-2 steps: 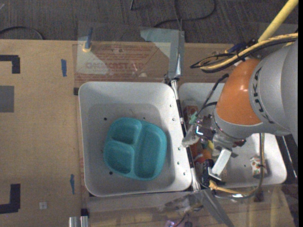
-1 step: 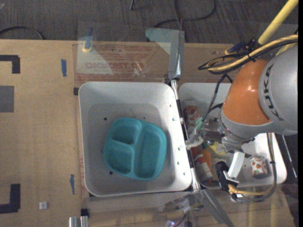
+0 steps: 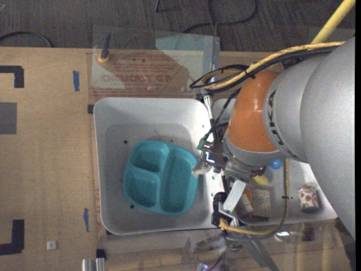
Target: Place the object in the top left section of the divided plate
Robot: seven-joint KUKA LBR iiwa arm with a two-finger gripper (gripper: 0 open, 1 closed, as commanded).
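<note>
A teal divided plate [image 3: 161, 176] lies in the left white bin [image 3: 113, 129], with two small sections on its left side and one long section on its right. All three sections look bare. My gripper [image 3: 234, 174] hangs under the orange wrist band over the left edge of the right bin, just right of the plate. The wrist hides what is beneath it. Small objects lie in the right bin beside the gripper: a blue piece [image 3: 274, 164], a yellow piece [image 3: 260, 180] and a patterned item [image 3: 260, 199].
A small red, white and green object [image 3: 307, 197] sits at the right of the right bin. The grey arm covers most of that bin. A clear sheet and a brown board [image 3: 141, 75] lie behind the left bin.
</note>
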